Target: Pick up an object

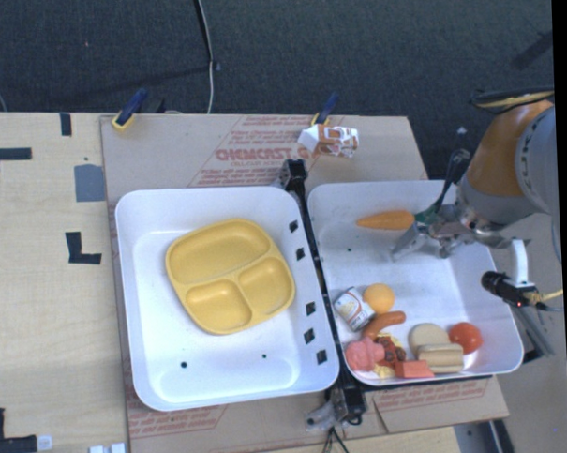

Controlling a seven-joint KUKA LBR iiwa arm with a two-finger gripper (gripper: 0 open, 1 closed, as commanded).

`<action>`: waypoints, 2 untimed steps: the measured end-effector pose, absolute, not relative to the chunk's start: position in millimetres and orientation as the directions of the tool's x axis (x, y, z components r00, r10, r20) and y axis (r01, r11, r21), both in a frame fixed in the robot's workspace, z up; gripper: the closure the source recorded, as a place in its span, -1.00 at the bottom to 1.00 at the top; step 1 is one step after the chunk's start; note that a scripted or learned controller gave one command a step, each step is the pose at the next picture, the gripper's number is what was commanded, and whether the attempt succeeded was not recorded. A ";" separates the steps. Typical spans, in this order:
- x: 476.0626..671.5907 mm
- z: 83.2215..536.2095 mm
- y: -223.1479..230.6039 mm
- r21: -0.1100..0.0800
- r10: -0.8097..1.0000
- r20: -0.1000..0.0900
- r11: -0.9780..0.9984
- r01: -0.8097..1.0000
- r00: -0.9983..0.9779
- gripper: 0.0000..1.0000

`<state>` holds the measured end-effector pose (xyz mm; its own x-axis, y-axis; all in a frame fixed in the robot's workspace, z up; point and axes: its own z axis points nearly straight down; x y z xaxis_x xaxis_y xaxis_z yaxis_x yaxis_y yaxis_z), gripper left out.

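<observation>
In the right bin [474, 288], toward the upper right of the frame, the gripper [423, 239] hangs with its fingers spread and nothing between them. Just beside it, to the upper left, lies a toy carrot [386, 221], apart from the other toy food heaped at the lower edge of the bin. I judge the carrot to be light, hard plastic, smooth and a little slippery, tapered to one end. The best hold is probably across its thick middle, because near the narrow tip it may slide out.
</observation>
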<state>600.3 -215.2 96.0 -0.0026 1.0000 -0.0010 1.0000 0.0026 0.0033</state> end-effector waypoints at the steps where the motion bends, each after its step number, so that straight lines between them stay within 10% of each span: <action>1: 666.3 82.1 -180.4 -0.024 1.000 0.001 0.005 1.000 -0.005 -1.00; 2: 665.1 83.0 -160.7 -0.014 1.000 -0.003 -0.001 1.000 0.001 -1.00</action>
